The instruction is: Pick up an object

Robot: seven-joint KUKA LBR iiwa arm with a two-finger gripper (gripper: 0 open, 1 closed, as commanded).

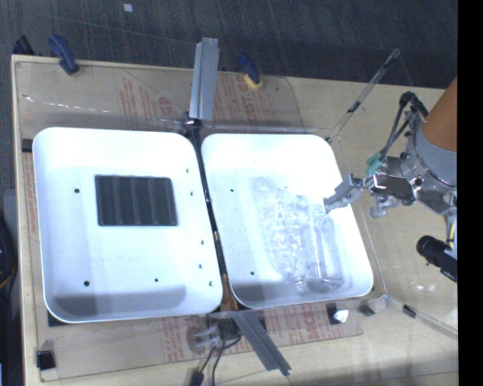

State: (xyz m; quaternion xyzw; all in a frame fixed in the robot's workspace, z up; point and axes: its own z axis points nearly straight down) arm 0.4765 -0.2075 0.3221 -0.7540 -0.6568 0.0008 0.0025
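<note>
While the arm (435,147) reaches in from the right, the pincer (338,199) is seen at the right rim of the right bin (225,215), with one slim finger slanting down and inward over the bin wall. Whether the pincer is released or clenched cannot be told, and nothing is seen held by it. The task's thing is judged to be the clear plastic bottle (326,252), which lies on its side in the right half of the right bin, its length running toward the near wall. Just beside it, on its left, a patch of crinkled clear plastic (278,223) is spread over the bin floor; the two appear to touch, though the edge between them is hard to make out. Both items are transparent and glossy, so their outlines are faint against the white floor. The pincer's position above the bottle's far end is judged to suit a descent onto it. In the left bin (56,215), a flat dark rectangular panel (135,200) with vertical ribs is laid near the centre, well apart from the arm. Both bins are shallow, white and round-cornered, and are seated side by side on the pale table (97,87).
</note>
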